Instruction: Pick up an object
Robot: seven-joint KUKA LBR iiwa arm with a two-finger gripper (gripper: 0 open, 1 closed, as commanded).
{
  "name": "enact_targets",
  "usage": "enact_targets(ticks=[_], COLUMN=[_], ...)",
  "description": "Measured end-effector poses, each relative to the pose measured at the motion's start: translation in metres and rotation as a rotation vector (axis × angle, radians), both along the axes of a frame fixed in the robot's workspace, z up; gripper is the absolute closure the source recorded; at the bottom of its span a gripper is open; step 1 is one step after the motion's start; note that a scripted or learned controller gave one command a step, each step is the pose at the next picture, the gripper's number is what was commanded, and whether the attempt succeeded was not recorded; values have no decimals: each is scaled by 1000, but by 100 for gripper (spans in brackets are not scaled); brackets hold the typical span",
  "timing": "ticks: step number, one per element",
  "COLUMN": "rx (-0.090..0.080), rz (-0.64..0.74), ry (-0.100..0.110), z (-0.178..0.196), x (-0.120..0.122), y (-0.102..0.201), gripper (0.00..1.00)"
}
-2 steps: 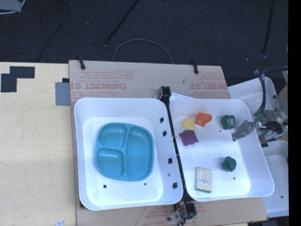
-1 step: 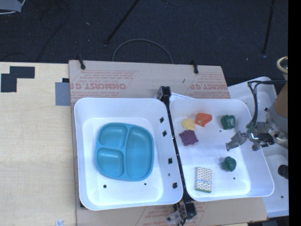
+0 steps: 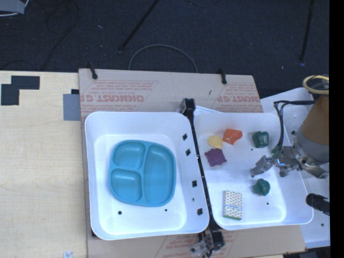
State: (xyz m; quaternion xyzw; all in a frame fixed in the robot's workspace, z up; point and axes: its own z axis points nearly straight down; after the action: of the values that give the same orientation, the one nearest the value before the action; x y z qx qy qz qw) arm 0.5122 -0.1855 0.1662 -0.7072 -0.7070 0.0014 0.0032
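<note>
The right bin (image 3: 290,211) holds several small objects. An orange piece (image 3: 232,136), a yellow piece (image 3: 215,142) and a purple piece (image 3: 215,157) cluster at its far left. A dark green lump (image 3: 260,138) lies at the far right and a second green lump (image 3: 262,187) sits lower down. A patterned white box (image 3: 233,204) lies near the front wall. My gripper (image 3: 262,166) hangs low over the bin's right side, between the two green lumps and just above the lower one. Nothing shows in its grasp.
The left bin (image 3: 99,128) bears a blue divided plate (image 3: 143,172). A black divider (image 3: 196,160) runs between the bins. The arm's grey and orange body (image 3: 317,128) stands over the right bin's right edge. Brown cardboard (image 3: 161,93) lies under both bins.
</note>
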Motion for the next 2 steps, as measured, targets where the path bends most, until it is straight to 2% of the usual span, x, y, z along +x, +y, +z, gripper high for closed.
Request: enact_targets(ticks=[1,2], rx=[0,-1], rz=[-1,-5], ry=[0,-2], z=[-47,-34], x=[6,6], y=[-2,-3], gripper=[0,100])
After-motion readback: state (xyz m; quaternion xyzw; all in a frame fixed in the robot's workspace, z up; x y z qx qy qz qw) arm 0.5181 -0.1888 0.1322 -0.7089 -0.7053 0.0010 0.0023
